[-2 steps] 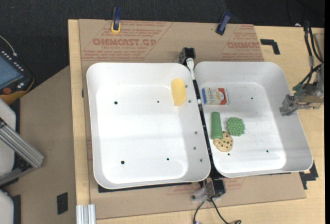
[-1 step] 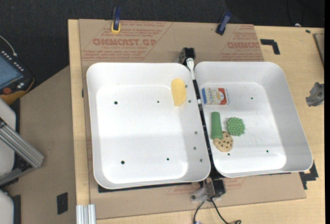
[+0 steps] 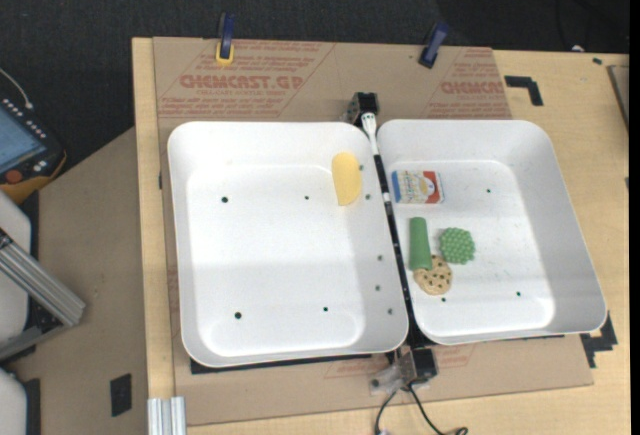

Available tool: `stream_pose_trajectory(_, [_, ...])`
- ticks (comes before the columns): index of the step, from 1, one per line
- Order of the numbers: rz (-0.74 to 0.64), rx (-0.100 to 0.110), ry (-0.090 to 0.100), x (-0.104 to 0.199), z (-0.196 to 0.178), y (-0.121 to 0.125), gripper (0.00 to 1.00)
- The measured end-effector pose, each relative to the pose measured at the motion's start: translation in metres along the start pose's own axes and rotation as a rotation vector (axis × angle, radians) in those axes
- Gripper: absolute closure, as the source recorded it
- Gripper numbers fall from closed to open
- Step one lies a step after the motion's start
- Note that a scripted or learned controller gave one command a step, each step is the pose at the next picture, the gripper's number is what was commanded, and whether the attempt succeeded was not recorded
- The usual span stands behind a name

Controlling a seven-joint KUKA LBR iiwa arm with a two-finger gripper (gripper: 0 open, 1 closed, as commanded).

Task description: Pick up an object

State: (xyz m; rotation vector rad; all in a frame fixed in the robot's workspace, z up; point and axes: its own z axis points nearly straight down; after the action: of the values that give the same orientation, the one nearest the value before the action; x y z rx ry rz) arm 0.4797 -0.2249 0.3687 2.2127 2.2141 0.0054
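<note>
A yellow oblong object (image 3: 346,179) lies in the left bin (image 3: 200,223), near its upper right corner. In the right bin (image 3: 560,223), close to its left wall, sit a small white packet with red and blue print (image 3: 415,187), a green stick (image 3: 418,243), a green bumpy round object (image 3: 456,245) and a tan cookie with dark chips (image 3: 434,277). The stick, the bumpy object and the cookie lie close together, and the cookie touches the stick's lower end.
Both bins rest on a cardboard sheet (image 3: 300,73) held by two clamps (image 3: 225,41) at its far edge. A black clip (image 3: 362,109) joins the bins at the top and another (image 3: 415,363) at the bottom. A metal rail (image 3: 35,278) lies at the left.
</note>
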Motion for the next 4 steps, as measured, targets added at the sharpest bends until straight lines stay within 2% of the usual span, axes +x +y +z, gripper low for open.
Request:
stream_pose_trajectory(1, [-0.003, 0.02, 0.011, 0.048, 0.097, -0.002, 1.0])
stream_pose_trajectory(2, [-0.001, 0.002, 0.002, 0.052, 0.024, 0.0, 1.0])
stream_pose_trajectory(3, [-0.003, 0.017, 0.009, 0.089, 0.099, 0.008, 1.0])
stream_pose_trajectory(4, [-0.003, 0.002, 0.004, 0.107, 0.029, 0.0, 1.0])
